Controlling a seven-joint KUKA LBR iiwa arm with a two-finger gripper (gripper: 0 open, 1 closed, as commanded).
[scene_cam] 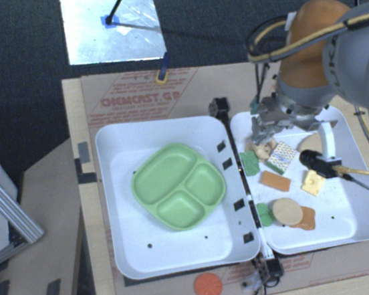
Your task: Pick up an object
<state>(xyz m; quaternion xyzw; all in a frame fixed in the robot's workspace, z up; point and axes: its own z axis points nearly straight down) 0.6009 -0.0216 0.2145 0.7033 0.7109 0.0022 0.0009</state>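
My gripper (261, 137) is low in the right bin (363, 221), at its upper left part. Just below its tip lies a small beige piece (262, 152), touching or nearly touching it. Around that piece are a green piece (249, 163) by the bin's left wall and a white patterned piece (281, 157). Further toward the front lie an orange block (275, 181), a yellow wedge (313, 184), a tan disc (288, 211), a green round piece (264, 214) and a brown piece (308, 219).
The left bin (134, 251) holds a green divided plate (178, 186). A black divider (236, 170) with clips runs between the bins. The arm and its cables cover the right bin's upper right. An orange disc (208, 285) lies on the cardboard in front.
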